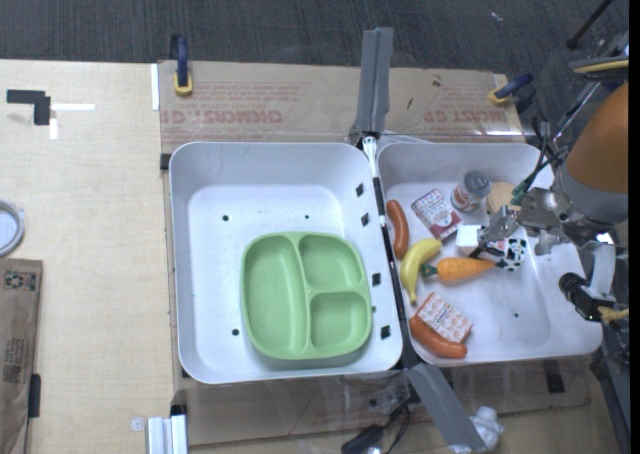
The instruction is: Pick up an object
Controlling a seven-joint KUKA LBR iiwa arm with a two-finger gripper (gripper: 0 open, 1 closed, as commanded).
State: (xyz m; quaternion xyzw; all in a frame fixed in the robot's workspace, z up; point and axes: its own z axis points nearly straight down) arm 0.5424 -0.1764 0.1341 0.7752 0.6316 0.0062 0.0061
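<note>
The gripper (497, 234) hangs low in the right bin (530, 337), its finger state impossible to tell. The carrot (465, 269) lies just near-left of it, long axis running left-right, banana (417, 264) touching its left end.

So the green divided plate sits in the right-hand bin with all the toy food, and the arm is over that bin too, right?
Not quite. The camera view shows the green divided plate alone in the left bin. The toy food, such as the banana, lies in the right bin, where the gripper is.
</note>
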